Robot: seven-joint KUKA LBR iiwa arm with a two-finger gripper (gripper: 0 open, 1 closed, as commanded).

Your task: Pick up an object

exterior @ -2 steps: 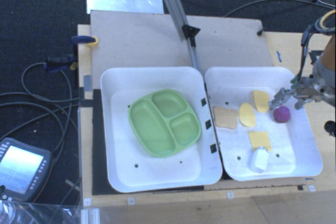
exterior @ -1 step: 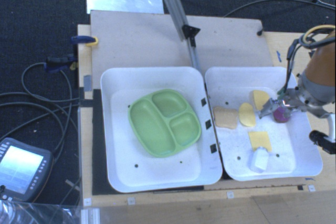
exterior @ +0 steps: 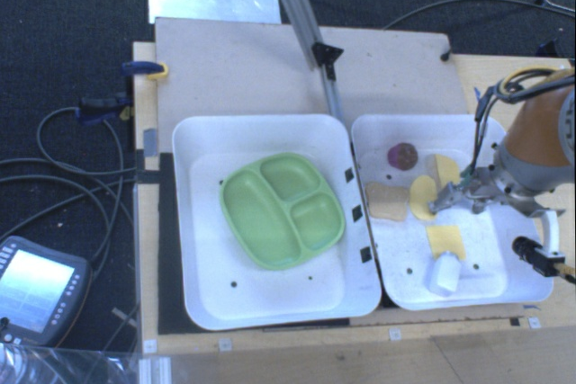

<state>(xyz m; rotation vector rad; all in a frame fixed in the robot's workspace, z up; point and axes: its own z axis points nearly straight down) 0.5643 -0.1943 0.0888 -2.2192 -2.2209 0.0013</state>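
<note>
Reaching from the right, gripper (exterior: pixel 441 200) low (beside yellow piece (exterior: pixel 422 196)).

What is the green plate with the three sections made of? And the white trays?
The green divided plate looks like moulded plastic: one even pale green, rounded rims, a soft matte sheen. The two white bins also look like plastic, smooth and slightly glossy with rounded corners, though thin coated metal can't be ruled out from this view.
</note>
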